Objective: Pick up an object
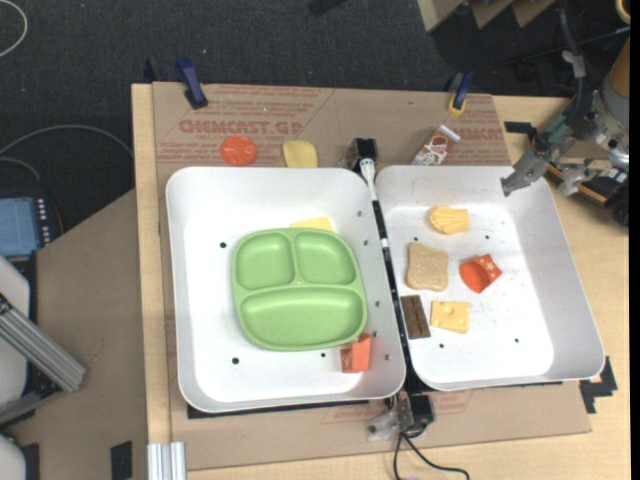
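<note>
The right bin [560,308] holds a yellow-orange food piece [449,219], a tan bread slice [427,266], a red block [480,273] and a yellow cheese square [450,316]. A brown bar [412,316] lies along its left rim. In the left bin [190,268] sit a green divided plate [298,288], a yellow piece [312,225] tucked behind it and an orange-red block [356,354]. My gripper [523,176] hangs over the right bin's far right corner, above and apart from all the food pieces, with nothing seen in it.
On the cardboard behind the bins lie an orange disc [239,150], a pale yellow piece [299,154], a black object [362,151] and a small wrapper [435,148]. Blue clamps [190,81] hold the board's far edge. Cables run at the front.
</note>
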Action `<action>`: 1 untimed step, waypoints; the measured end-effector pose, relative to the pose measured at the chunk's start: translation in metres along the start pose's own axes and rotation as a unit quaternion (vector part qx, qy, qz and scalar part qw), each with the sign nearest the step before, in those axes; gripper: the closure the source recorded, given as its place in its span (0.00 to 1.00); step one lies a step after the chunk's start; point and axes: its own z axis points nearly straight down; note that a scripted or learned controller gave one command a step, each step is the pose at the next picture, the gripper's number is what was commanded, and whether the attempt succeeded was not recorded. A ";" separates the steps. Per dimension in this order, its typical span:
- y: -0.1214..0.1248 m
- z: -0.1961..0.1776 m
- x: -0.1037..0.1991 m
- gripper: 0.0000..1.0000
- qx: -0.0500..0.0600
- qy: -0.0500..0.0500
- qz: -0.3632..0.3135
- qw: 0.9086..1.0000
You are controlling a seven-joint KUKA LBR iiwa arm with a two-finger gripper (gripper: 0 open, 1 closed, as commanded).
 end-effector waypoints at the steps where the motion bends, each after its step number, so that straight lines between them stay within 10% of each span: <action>1: -0.085 0.126 0.025 0.00 0.009 0.003 0.001 1.000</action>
